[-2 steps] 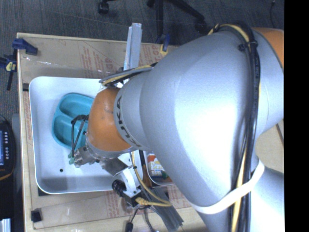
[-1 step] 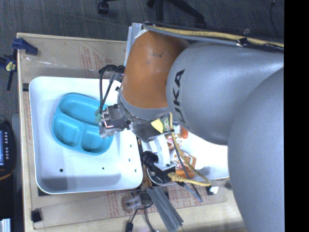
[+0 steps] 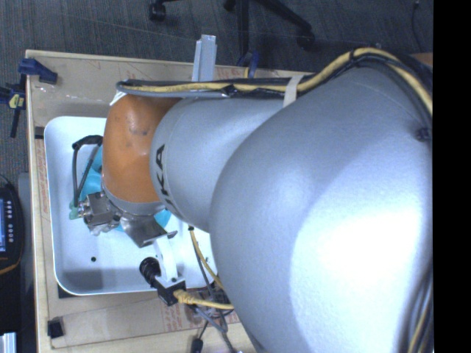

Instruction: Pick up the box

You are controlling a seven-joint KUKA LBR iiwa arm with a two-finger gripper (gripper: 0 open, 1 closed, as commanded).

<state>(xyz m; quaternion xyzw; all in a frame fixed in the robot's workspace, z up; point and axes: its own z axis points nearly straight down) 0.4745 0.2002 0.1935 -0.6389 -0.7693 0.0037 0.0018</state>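
The grey arm (image 3: 294, 197) covers most of the left white bin (image 3: 59, 197); whether the gripper (image 3: 96, 215) holds anything: cannot tell

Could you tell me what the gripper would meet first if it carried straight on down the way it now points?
Probably the white bin's floor; the gripper points down into it, though depth is unclear.

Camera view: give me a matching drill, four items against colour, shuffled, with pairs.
Items:
1. bin
2. wrist band
3. arm
4. clamp

Colours:
A. blue
B. grey
C. white
D. orange

Pairs: 1-C, 2-D, 3-B, 4-A
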